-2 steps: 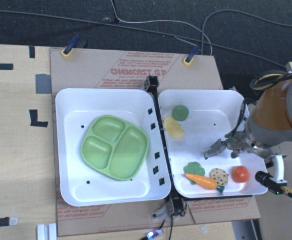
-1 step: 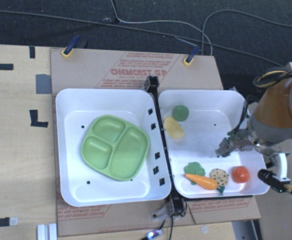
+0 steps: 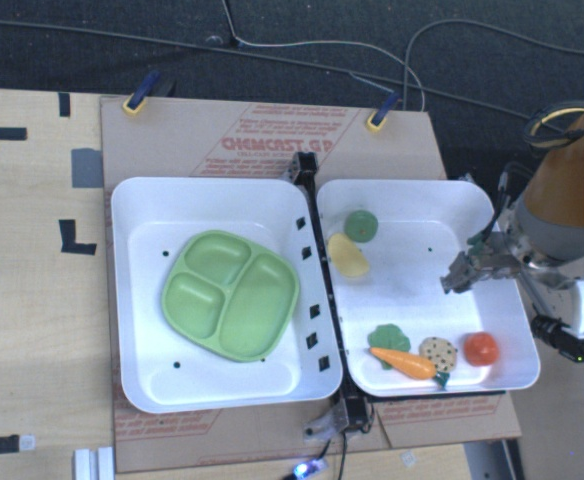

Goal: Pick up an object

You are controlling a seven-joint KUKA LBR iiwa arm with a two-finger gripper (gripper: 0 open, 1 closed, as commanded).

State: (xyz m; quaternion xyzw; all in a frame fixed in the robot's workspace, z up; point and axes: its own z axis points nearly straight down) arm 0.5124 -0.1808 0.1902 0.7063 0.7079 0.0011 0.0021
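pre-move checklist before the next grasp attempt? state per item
1. Gripper over the right bin: ok, at its right side.
2. Nothing between the fingers: cannot tell.
3. Targets in the right bin: ok: tomato, cookie, carrot, broccoli, yellow piece, green ball.
4. Nearest target isolated: ok, tomato stands apart from cookie.
5. Left bin: holds green tray.

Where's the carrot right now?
The carrot lies near the front edge of the right bin, just below the broccoli and left of the cookie.
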